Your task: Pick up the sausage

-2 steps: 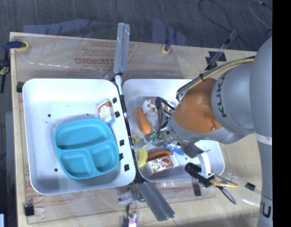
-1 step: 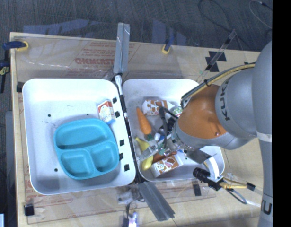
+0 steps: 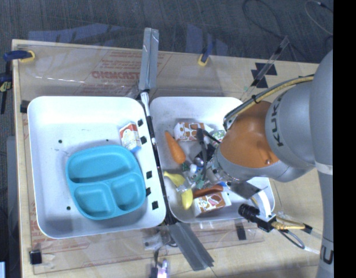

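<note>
**Tool low over the right bin**

You've got the tool (image 3: 205,165) down among the clutter — I can't tell its state. The sausage (image 3: 208,191) lies just below it, touching a small carton (image 3: 212,202), near the carrot (image 3: 175,147).

Inspector A: Any legible marking on the bench?

Inspector B: One. The clear protective sheet (image 3: 108,68) at the upper left of the frame carries red print reading roughly "CHEMCAST", faint and seen through glare; the smaller lines beside it are illegible.

Inspector A: The arm?

Inspector B: The grey arm housing (image 3: 293,126) at right centre bears dark letters, "KU" clear, the rest turning out of sight.

Inspector A: The cartons?

Inspector B: The small carton (image 3: 129,136) in the left bin and the printed cartons (image 3: 212,201) in the right bin show graphics, but the lettering is too small to read.
</note>
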`<act>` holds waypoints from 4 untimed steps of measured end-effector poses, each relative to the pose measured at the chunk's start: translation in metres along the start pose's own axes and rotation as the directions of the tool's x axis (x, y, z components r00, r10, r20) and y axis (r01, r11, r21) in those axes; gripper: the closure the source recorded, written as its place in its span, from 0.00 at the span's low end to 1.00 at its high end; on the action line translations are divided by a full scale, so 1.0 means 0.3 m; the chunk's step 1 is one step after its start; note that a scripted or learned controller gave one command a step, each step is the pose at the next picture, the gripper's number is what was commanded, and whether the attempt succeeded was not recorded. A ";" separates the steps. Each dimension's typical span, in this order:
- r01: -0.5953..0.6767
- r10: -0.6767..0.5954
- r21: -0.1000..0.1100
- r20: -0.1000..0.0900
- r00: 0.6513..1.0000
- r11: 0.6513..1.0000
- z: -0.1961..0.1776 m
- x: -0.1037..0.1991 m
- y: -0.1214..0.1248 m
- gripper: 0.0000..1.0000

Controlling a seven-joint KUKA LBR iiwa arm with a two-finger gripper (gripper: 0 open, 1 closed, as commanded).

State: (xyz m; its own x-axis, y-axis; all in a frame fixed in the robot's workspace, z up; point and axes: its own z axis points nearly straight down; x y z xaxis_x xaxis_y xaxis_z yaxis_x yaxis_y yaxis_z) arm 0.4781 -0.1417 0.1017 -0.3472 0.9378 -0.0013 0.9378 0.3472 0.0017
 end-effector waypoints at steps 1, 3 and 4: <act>0.000 0.000 0.000 0.000 1.000 1.000 0.000 0.000 0.000 0.00; 0.101 -0.101 -0.003 0.003 0.995 0.995 0.017 -0.181 -0.063 0.00; 0.105 -0.105 -0.003 0.003 0.995 0.995 -0.016 -0.182 -0.062 1.00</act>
State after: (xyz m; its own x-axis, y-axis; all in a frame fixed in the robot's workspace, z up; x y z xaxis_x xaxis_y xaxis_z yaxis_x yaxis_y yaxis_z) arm 0.4797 -0.1995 0.1065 -0.4433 0.8964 -0.0049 0.8963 0.4433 0.0046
